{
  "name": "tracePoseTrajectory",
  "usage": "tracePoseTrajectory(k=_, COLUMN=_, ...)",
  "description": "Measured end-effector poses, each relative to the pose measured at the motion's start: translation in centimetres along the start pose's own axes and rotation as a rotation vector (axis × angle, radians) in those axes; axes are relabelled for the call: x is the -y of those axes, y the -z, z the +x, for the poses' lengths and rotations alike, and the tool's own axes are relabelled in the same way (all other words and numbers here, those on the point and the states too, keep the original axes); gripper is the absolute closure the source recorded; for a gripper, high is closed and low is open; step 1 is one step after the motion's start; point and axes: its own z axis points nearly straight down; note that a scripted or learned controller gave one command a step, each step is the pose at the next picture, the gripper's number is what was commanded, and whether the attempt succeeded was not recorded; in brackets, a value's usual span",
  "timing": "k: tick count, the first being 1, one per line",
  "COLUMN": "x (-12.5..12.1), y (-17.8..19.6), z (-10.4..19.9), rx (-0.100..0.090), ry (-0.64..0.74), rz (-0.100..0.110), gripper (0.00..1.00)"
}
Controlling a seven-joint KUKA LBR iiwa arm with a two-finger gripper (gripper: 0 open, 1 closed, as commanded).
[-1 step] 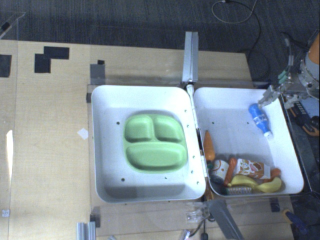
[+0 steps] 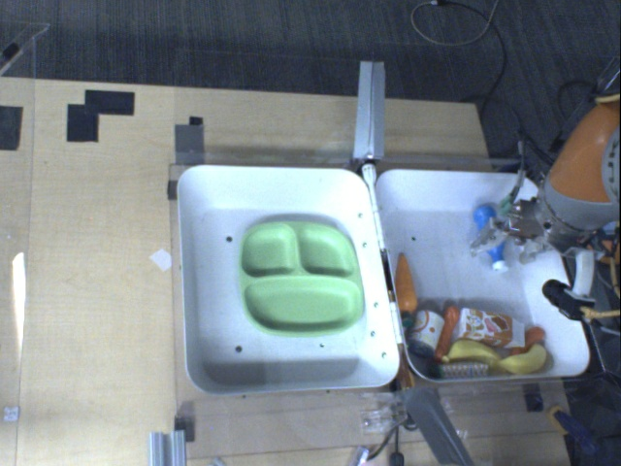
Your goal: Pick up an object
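Camera view: pincer (image 2: 508, 231) low in right bin (image 2: 427, 202), upper right; finger state not discernible. Blue object (image 2: 484, 216) just beside it. Banana (image 2: 505, 357), carrot (image 2: 405, 287), snack packet (image 2: 485, 326) heaped along near wall. Green divided plate (image 2: 299, 275) in left bin (image 2: 204, 260).

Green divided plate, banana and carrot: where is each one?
green divided plate (image 2: 297, 275), camera view, its middle ridge.
banana (image 2: 505, 360), camera view, middle of its curve.
carrot (image 2: 405, 286), camera view, its orange body.
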Motion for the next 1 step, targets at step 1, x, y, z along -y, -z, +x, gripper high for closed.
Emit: tracePoseTrajectory(k=1, x=-0.2, y=1.18, z=0.08, rx=0.001, ry=0.003, rz=-0.006, gripper=1.0)
